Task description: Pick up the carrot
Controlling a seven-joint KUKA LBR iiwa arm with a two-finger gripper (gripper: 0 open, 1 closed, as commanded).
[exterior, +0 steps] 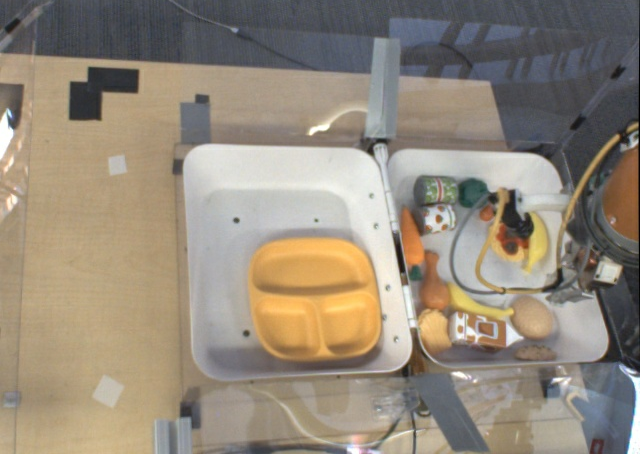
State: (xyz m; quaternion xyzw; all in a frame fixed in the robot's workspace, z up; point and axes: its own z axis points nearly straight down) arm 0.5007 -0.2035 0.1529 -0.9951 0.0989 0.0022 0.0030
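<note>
The carrot (411, 234) is a short orange stick lying lengthwise against the left wall of the right bin (553, 174), just below the cans. My gripper (573, 282) hangs at that bin's right rim, under the grey arm with the orange band (624, 192). It is a full bin's width to the right of the carrot and touches none of the objects. Its tips are too small and cluttered to read.
The right bin is crowded: a green can (435, 189), a white can (438, 218), a banana (539, 242), a red toy (514, 235), a brown pear-like piece (434, 289), a carton (478, 331) and a tan egg shape (533, 319). A yellow divided plate (315, 298) lies in the left bin (215, 242).
</note>
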